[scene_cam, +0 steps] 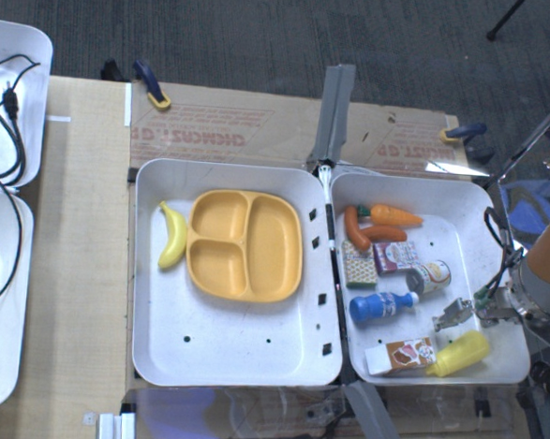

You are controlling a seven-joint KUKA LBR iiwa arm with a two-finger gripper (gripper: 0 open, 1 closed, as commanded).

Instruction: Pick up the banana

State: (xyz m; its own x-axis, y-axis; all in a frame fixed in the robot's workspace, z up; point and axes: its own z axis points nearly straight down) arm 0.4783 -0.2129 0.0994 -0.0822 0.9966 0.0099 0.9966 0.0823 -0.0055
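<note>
Lying beside the yellow tray (246, 245), apparently touching it, the banana (171, 237).

I see a yellow divided tray (246, 245) in the left bin (228, 356); carrot (395, 215), blue bottle (382, 306), mustard bottle (459, 353) in the right bin (464, 204).

A robotics lab: clamped cardboard (263, 129) under white bins (149, 280), loose cables (9, 130).
</note>
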